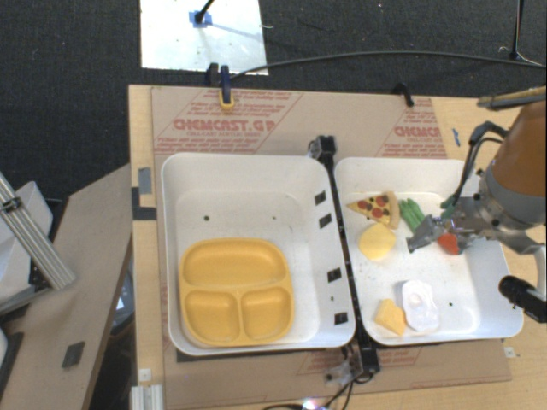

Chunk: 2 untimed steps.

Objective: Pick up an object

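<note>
While the arm reaches in from the right, its gripper (pixel 430 231) hangs low over the right bin (pixel 479 314), beside a red-orange piece (pixel 449 243) and green piece (pixel 414 213); whether it grips anything, I cannot tell. A pizza slice (pixel 376 207) lies near them, and a yellow divided tray (pixel 237 290) sits in the left bin (pixel 248 182).

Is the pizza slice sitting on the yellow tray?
No, the pizza slice lies in the right bin, while the yellow tray is in the left bin.

Right bin (pixel 479 319): floor open at lower right and top right. Pizza slice (pixel 376 206), green piece (pixel 412 213), yellow disc (pixel 377 243), cheese wedge (pixel 391 317) and white cup (pixel 419 304) crowd its left half. Left bin (pixel 222 186): upper half open; yellow tray (pixel 237 290) fills the lower half.
</note>
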Tool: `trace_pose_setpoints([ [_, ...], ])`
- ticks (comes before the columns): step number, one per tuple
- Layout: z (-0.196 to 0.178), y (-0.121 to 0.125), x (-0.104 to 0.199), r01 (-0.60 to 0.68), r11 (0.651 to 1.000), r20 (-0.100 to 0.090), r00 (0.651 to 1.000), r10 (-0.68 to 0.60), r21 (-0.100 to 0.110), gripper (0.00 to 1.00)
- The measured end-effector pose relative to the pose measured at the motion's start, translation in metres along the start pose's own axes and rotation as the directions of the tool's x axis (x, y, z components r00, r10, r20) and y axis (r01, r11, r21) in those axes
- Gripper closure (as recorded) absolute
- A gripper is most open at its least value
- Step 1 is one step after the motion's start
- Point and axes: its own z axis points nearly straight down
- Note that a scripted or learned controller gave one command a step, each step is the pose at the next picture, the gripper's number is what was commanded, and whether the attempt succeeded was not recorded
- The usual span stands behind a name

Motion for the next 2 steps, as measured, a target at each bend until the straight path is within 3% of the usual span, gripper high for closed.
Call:
trace_pose_setpoints([
  [1, -0.005, 0.002, 0.0, 0.003, 1.0, 0.002, 1.0, -0.003, -0.012, 0.0],
  [2, 0.056, 0.008, 0.003, 0.0, 1.0, 0.001, 1.0, 0.0, -0.006, 0.0],
])
